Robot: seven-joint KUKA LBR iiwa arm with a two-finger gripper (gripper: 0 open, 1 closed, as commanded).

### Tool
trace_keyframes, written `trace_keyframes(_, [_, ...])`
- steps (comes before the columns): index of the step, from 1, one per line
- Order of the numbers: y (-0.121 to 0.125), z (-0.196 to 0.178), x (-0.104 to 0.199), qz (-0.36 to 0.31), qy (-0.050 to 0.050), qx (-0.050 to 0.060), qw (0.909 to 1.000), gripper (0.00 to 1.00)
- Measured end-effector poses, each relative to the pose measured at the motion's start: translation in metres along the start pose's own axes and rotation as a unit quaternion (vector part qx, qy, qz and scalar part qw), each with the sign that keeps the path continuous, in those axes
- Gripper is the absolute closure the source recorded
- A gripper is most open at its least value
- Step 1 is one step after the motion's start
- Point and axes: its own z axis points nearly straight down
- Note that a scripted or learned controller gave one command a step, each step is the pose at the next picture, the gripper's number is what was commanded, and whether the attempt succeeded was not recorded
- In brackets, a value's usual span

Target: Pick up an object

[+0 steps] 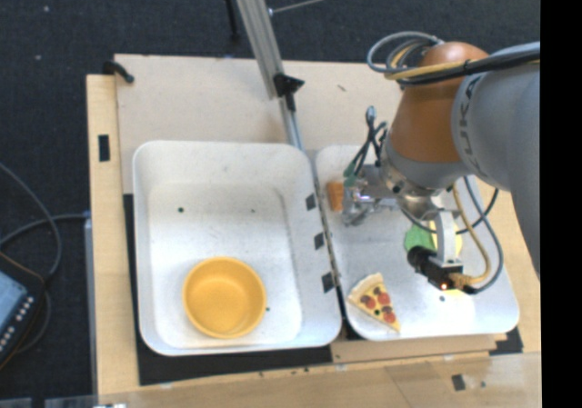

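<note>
so the arm [455, 115] is bent low over the right bin [496, 311], wrist turned down so the gripper [356, 202] sits at the bin's left wall, right by a small orange object [336, 195]. from here it looks touching or nearly so, but the wrist hides too much to tell whether the gripper has it or how it is set. that orange piece is probably the target, since the tool is aimed at it. a green object [420, 239] peeks out under the wrist, and a toy pizza slice [375, 300] lies nearer the front edge, well apart from the tool. the left bin [223, 181] holds a yellow bowl [225, 297], left alone for now.
</note>
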Motion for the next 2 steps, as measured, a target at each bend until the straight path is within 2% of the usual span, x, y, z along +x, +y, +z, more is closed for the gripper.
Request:
trace_keyframes(1, [0.024, 0.001, 0.048, -0.002, 0.000, 0.000, 1.0000, 1.00])
trace_keyframes(2, [0.056, -0.021, 0.090, 0.000, 0.000, -0.001, 1.0000, 1.00])
